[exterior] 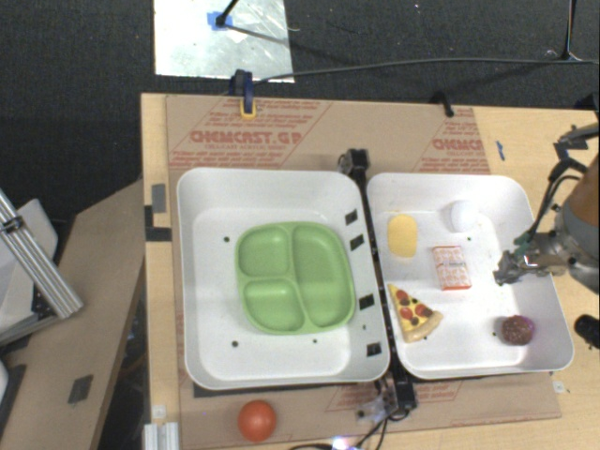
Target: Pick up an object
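Camera view: within the right bin (539,216), a plum (517,329) lies nearest, pizza (414,312) left of it. My gripper (507,270) hangs above the plum; whether it is wide or narrow I cannot tell. Carton (451,267), banana (403,234), and ball (462,215) lie beyond.

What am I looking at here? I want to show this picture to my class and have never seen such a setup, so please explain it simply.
This is one camera fixed above a bench, looking down at a slant. Two shallow white bins sit side by side. The left bin holds a green divided plate. The right bin holds toy items: a yellow piece, a white ball, a small red-and-white box, a pizza slice and a dark purple ball. A robot arm reaches in from the right; its gripper hangs over the right bin and nothing can be seen held in it. An orange ball lies outside, in front of the bins.
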